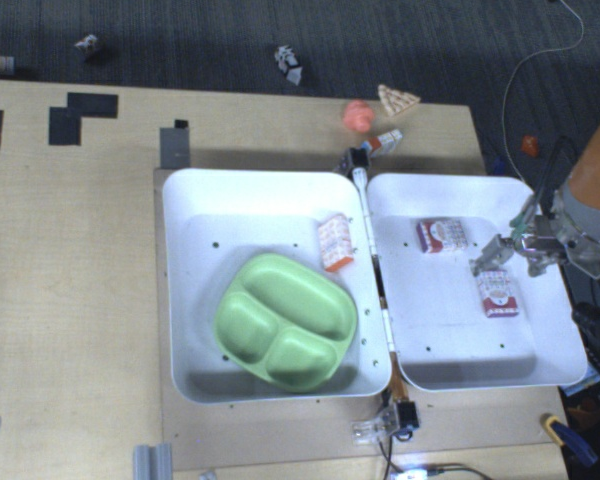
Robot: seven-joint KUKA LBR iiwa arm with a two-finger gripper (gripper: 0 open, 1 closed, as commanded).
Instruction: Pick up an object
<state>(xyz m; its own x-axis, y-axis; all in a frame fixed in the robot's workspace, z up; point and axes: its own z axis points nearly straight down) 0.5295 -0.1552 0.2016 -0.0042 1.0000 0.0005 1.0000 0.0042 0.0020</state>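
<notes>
In the right bin (450, 353) lie two small red-and-white packets: one (442, 235) near the back, the other (498, 294) toward the right wall. My gripper (510, 264) hangs over the right bin, just above and behind the second packet. Its fingers (489, 257) are spread open with nothing between them. The left bin (195, 268) holds a green divided plate (285, 319) and an orange-and-white packet (335, 243) near its right wall.
The arm comes in over the right bin's right edge. Behind the bins on the bench lie a pink ball (358, 116), a pizza-slice toy (397, 99) and a small tube (382, 143). A clamp (393, 423) sits at the front between the bins.
</notes>
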